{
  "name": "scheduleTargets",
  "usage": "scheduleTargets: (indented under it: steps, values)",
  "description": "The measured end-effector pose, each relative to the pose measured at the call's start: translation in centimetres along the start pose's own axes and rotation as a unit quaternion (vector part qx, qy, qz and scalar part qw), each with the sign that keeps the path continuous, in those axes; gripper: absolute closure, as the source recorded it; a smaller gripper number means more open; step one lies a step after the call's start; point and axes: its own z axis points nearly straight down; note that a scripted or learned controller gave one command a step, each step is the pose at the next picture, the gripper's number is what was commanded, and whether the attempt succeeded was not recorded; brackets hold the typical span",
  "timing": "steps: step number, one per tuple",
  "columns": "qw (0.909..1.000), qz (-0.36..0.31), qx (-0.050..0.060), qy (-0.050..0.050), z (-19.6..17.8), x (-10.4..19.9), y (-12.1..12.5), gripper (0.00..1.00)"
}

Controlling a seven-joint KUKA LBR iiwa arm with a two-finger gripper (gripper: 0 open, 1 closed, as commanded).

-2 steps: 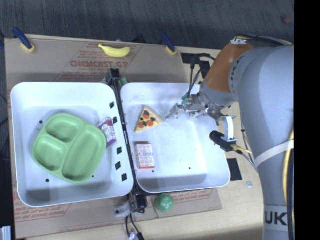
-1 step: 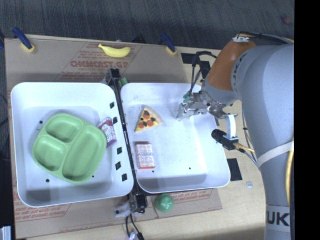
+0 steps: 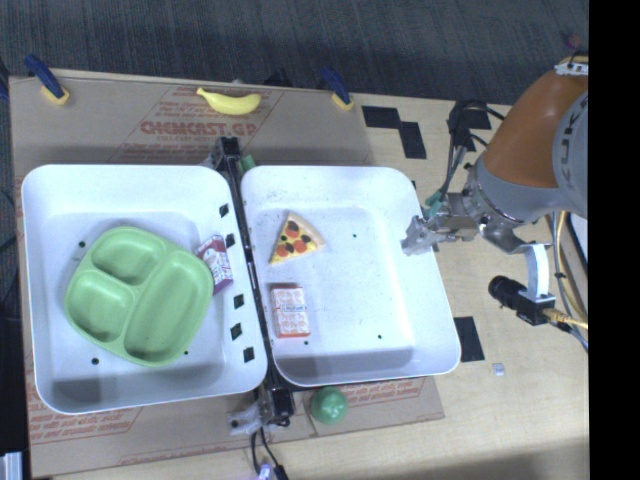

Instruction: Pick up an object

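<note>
1. Green ball (image 3: 327, 405) sits at the front edge of the worktop (image 3: 500, 388), just outside the two bins, on the cardboard sheet (image 3: 160, 128).
2. Two white bins sit side by side. The left bin (image 3: 50, 198) holds a green tray (image 3: 138, 294) with three parts.
3. A small dark red packet (image 3: 216, 262) lies in the left bin too, touching the right side of the green tray.
4. The right bin (image 3: 430, 308) holds a toy pizza slice (image 3: 294, 239). It lies near the back left part of that bin.
5. A small red and white box (image 3: 289, 310) lies in the right bin as well, in front of the pizza slice and near the left wall.
6. A yellow toy banana (image 3: 229, 99) rests on the cardboard behind the bins.
7. Two blue clips, one at the back left (image 3: 46, 78) and one at the back middle (image 3: 336, 85), pinch the cardboard.
8. The grey arm (image 3: 535, 158) with its orange band comes in from the right.
9. The hand (image 3: 418, 236) hangs at the right rim of the right bin, well apart from the pizza slice and the box.
10. Nothing sits between its fingers. I cannot tell if the fingers are spread or pressed together.
</note>
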Motion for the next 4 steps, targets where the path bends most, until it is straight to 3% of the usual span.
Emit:
scheduleTargets:
  steps: [1, 3, 4]
  values:
    - [1.0, 0.0, 0.002, 0.001, 2.14, 0.06, -6.15, 1.0]
    - [1.0, 0.0, 0.001, 0.0, 1.81, 0.04, -6.09, 1.0]
    - [1.0, 0.0, 0.001, 0.0, 1.8, 0.04, -6.09, 0.0]
